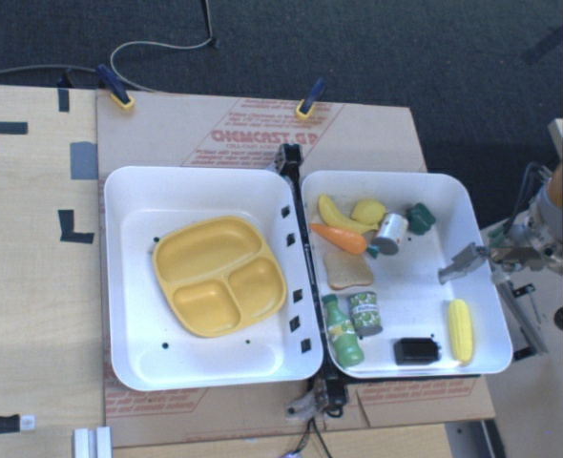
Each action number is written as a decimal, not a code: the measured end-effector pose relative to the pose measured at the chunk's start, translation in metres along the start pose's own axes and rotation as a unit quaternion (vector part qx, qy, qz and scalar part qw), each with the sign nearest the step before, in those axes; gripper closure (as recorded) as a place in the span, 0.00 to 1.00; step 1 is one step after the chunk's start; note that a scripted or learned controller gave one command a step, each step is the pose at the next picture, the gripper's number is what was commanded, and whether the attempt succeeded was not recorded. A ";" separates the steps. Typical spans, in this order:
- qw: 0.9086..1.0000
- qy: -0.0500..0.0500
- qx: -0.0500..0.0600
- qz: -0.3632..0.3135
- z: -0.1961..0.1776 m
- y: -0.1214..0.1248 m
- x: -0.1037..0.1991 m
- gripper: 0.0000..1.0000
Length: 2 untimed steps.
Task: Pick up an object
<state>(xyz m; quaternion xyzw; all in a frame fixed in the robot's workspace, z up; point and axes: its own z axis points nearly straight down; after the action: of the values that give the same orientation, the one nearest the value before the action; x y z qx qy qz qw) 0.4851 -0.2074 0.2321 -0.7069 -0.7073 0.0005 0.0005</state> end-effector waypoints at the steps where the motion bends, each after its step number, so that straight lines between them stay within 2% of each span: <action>1: 1.000 0.001 0.001 -0.001 0.115 0.072 0.059 0.00; 2: 1.000 0.000 -0.003 -0.001 0.144 0.110 0.106 0.00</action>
<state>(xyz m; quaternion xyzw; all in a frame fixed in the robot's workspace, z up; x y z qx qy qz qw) 0.5945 -0.1017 0.0875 -0.7062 -0.7081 -0.0017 -0.0010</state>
